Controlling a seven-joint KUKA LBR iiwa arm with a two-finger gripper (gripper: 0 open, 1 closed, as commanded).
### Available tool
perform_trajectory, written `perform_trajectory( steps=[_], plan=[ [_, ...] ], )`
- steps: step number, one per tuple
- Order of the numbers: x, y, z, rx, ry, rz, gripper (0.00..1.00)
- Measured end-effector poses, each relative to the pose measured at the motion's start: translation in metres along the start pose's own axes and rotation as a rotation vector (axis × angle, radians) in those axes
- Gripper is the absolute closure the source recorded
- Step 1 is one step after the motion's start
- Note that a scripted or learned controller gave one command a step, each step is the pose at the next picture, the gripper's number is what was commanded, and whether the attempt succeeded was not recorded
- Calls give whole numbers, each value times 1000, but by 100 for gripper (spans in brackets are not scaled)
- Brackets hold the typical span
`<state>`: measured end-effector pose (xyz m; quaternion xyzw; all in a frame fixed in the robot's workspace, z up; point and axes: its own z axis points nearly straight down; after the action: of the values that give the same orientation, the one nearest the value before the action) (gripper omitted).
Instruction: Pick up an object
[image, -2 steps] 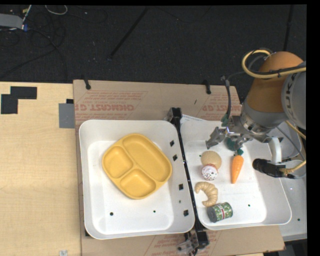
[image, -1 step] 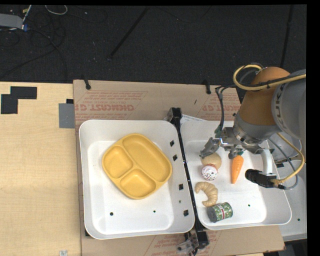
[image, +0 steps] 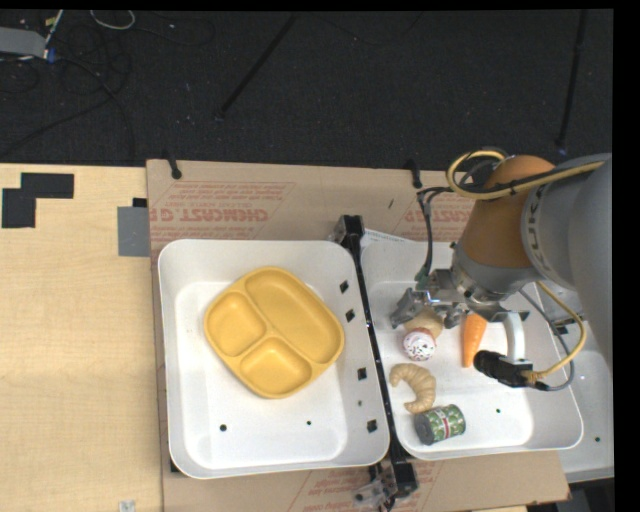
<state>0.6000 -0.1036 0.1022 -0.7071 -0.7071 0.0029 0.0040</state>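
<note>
Grey arm (image: 560, 225) bends over my right bin (image: 560, 425), gripper (image: 432, 312) low above the egg (image: 419, 345); jaws' state I cannot tell. Carrot (image: 472, 341) sits close.

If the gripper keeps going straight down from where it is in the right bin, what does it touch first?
Most likely the small white ball, which sits right under the gripper. The carrot lies just beside it and the croissant nearer the camera. Depth is hard to judge from this slanted view.

The big grey arm with its orange band reaches in from the right, its hand (image: 432, 310) pointing down.
</note>
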Motion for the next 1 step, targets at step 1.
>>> perform_trajectory(
  steps=[1],
  plan=[
    [1, -1, 17, -3, 0, 1, 0]
  ],
)
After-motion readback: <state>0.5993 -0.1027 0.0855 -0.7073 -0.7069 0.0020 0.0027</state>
